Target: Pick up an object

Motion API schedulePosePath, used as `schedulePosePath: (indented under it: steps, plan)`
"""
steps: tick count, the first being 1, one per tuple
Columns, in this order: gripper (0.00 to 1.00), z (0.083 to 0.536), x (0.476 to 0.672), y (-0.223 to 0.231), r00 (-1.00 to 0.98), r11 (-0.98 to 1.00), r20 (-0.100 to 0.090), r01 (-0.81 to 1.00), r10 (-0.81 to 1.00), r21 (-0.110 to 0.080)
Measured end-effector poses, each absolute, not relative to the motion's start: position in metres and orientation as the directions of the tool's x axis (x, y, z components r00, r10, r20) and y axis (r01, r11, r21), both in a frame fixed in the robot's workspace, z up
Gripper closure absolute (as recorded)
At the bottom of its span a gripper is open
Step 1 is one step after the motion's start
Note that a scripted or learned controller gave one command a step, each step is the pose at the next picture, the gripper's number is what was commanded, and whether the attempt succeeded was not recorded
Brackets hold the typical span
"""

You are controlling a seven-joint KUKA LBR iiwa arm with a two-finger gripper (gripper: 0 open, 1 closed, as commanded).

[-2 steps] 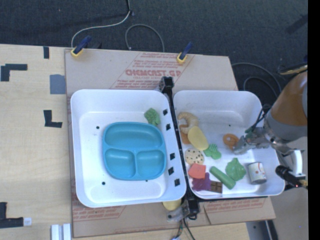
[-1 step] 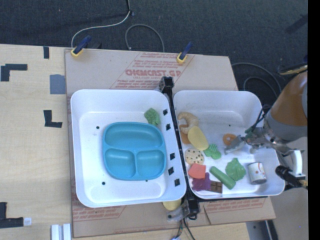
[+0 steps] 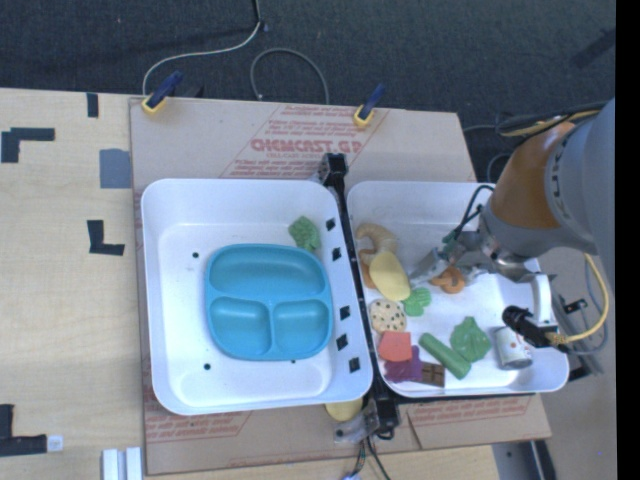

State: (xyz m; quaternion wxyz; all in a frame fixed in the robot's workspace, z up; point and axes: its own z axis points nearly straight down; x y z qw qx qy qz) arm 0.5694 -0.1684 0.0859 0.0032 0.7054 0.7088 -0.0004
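1. Over the right bin (image 3: 400, 196), the gripper (image 3: 447, 264) is hanging just above an orange ring (image 3: 450, 281); whether it is grasping anything cannot be told.
2. Left of the ring, a yellow lemon (image 3: 389, 273) is lying beside a cookie (image 3: 387, 315).
3. Farther left, a blue tray (image 3: 268, 301) is sitting in the left bin (image 3: 170, 298).

A single fixed camera looks down on the bench (image 3: 60, 298) from above at a slant, far enough back to take in both white bins: the left bin (image 3: 165, 268) and right bin (image 3: 400, 203). The arm (image 3: 555, 183) enters from the right.
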Motion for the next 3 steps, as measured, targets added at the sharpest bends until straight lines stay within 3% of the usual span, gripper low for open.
schedulePosePath:
  steps: [1,2,3]
  plan:
    - [1.0,0.098,0.57,-0.17,-0.002,0.002,-0.006,1.0,1.0,0.01]
    - [1.0,0.198,0.525,-0.188,0.002,-0.002,-0.002,1.0,1.0,0.004]
    - [1.0,0.199,0.598,-0.081,-0.013,0.013,0.001,1.0,1.0,0.004]
